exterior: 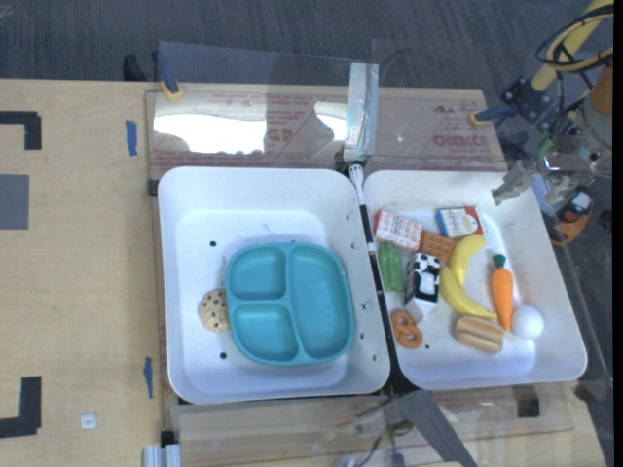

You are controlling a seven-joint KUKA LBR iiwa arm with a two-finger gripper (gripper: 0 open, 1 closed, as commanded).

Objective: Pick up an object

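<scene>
Left bin (185, 290): teal divided tray (289, 302) fills middle, cookie (213, 309) touching tray's left edge. Right bin (560, 309): pretzel (406, 328), bread roll (479, 334), white egg (528, 321) near front edge; banana (464, 277), carrot (501, 293) mid-bin. Gripper (526, 178) above far right corner; whether it grips anything, cannot tell.

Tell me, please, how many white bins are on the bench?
2: the left bin holds a teal tray and a cookie; the right bin holds the toy food.

Right bin (551, 261) crowded — banana (464, 278), carrot (502, 295) touching — open strip along far wall.
</scene>
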